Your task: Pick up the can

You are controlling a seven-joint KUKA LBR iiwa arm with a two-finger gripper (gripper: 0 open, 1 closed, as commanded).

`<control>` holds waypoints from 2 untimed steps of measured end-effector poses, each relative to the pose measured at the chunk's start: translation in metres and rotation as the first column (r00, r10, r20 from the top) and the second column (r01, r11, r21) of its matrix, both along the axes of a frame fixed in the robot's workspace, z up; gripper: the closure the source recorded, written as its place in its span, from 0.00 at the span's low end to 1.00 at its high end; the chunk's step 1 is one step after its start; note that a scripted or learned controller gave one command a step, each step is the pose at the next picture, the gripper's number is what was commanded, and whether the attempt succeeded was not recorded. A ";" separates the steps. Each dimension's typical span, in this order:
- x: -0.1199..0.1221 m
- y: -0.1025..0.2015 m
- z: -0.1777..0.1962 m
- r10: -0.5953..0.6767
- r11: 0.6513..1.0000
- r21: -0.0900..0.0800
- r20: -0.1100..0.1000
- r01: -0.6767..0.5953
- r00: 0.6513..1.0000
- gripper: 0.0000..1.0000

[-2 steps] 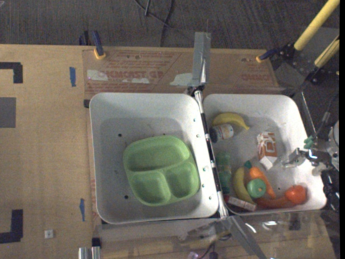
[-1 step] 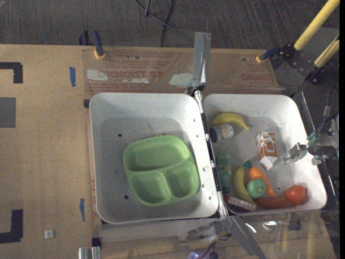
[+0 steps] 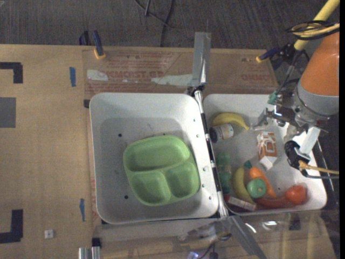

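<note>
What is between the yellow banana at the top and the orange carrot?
In the camera view, a small white carton lies on the bin floor between the banana and the carrot.

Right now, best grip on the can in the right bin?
Grip the can across its round body, coming straight down. It lies on its side against the bin divider, with a banana right behind it, so the fingers probably fit best across the can's curved sides.
</note>
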State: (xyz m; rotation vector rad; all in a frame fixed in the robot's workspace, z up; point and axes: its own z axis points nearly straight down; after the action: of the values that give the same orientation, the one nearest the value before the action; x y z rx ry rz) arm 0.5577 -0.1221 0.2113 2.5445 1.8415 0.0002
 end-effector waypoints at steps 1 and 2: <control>-0.047 -0.075 -0.078 0.012 1.000 0.000 -0.002 -0.012 1.000 0.00; 0.050 -0.072 0.041 0.179 0.984 -0.002 0.001 -0.179 0.984 0.00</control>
State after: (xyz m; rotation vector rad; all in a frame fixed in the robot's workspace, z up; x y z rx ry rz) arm 0.6074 -0.1944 0.2526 2.3672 2.0613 0.0005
